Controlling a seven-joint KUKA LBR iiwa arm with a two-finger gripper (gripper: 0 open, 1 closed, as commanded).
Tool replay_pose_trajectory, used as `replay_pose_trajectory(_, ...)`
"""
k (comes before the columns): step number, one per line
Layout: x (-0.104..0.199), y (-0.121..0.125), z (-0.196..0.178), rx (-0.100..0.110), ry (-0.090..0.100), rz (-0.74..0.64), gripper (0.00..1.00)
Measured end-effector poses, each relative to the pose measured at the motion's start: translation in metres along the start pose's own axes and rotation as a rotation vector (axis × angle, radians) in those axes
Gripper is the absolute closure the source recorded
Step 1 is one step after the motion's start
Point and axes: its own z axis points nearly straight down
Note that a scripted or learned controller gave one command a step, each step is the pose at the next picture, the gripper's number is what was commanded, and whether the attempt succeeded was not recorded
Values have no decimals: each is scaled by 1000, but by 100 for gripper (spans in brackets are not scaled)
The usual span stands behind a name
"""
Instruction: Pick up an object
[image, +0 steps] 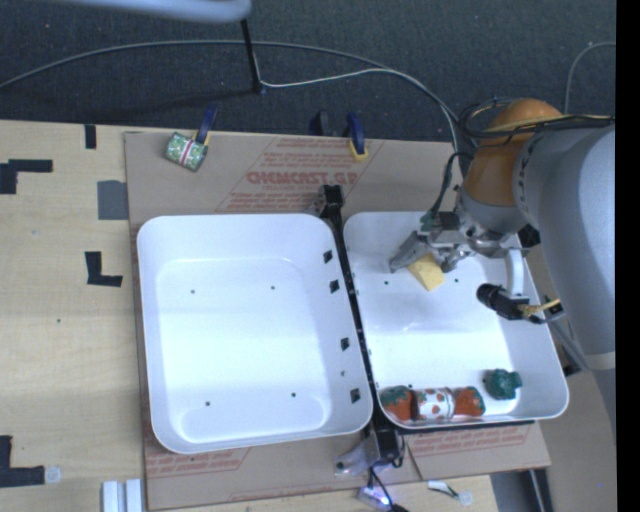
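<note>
Over the bench's right bin (455, 345), my fingers (432, 258) pinch a yellow block (428, 273) just beneath them; it looks light, stiff, best gripped across flat sides.

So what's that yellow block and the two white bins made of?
The small pale yellow block looks like soft foam or sponge: matte, no shine, though that is a guess. The two shallow white bins look like smooth moulded plastic, with rounded corners and a faint sheen.
</note>
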Motion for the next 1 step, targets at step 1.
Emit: replay_pose_trajectory(1, 0, 0, -10, 0, 0, 0, 100)
